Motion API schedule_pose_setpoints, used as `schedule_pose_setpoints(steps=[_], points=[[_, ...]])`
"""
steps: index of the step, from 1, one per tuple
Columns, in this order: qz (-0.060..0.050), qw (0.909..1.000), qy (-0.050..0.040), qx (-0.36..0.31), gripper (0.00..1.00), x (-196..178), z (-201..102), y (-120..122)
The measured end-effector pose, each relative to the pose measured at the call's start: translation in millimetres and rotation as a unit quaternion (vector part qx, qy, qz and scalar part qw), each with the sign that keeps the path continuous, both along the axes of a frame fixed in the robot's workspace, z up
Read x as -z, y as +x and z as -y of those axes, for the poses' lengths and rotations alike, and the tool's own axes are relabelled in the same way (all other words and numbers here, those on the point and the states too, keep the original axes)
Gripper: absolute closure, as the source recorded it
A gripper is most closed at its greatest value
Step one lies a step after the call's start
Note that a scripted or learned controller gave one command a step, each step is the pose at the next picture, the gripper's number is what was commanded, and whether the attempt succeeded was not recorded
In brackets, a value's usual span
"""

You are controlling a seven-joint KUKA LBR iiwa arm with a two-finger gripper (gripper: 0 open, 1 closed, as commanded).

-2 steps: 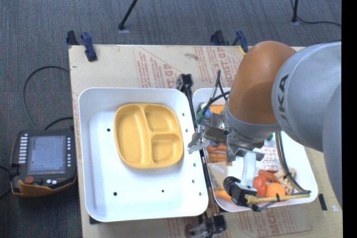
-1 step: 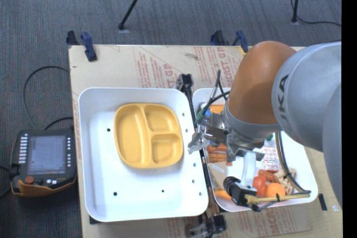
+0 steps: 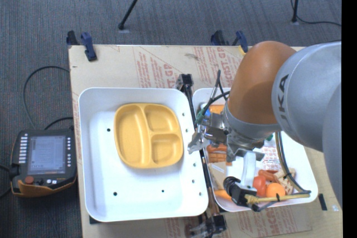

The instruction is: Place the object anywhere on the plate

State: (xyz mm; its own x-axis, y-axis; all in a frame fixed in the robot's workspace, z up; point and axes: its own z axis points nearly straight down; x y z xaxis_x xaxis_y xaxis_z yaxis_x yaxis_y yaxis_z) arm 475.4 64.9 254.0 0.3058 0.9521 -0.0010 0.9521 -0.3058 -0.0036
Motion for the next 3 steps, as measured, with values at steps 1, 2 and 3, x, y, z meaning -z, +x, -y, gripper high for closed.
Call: schedule_pose_setpoints(steps=[1, 2, 3], points=[[0.000, 1.0000, 0.0000, 0.000, 0.00, 0.0, 0.0, 0.0], [0.000, 1.0000, 0.0000, 0.000, 0.00, 0.0, 0.0, 0.0], [-0.001, 0.9997, 0.0000, 0.023, 0.00, 67.5, 14.8, 29.5]])
